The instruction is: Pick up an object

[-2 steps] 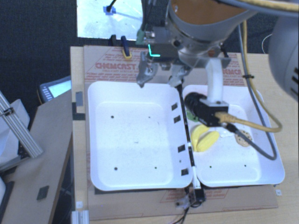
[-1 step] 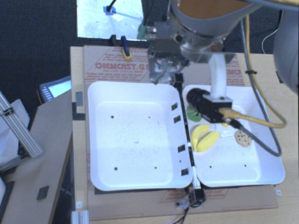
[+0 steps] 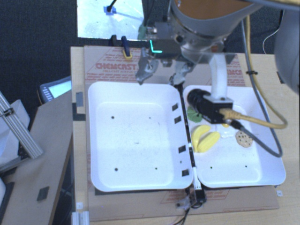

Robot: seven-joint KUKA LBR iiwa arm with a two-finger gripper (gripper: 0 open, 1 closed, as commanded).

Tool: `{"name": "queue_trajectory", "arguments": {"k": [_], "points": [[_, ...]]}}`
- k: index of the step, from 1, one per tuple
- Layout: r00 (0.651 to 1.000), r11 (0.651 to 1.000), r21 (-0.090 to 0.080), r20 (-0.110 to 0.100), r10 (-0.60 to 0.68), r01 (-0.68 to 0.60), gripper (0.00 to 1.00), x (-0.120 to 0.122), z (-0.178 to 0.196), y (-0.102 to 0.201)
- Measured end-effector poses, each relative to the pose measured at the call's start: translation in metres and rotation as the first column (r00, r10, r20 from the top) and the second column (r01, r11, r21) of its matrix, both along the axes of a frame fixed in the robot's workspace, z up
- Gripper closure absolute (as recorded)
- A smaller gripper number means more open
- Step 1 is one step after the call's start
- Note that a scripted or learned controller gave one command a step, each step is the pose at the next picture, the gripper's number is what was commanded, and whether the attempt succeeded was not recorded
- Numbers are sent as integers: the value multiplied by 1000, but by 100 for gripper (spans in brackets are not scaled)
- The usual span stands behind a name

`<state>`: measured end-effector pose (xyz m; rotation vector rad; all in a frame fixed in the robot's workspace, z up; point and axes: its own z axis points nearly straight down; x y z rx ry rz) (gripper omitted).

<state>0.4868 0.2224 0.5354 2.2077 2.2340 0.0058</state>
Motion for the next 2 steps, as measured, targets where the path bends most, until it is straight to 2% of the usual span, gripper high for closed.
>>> {"name": "queue_trajectory", "arguments": {"k": [1,2], "points": [[1000,1000,1,3,6,-6,100,0,11,0],[1000,1000,-8,-15,-10,10,100,-2,-116,8]]}}
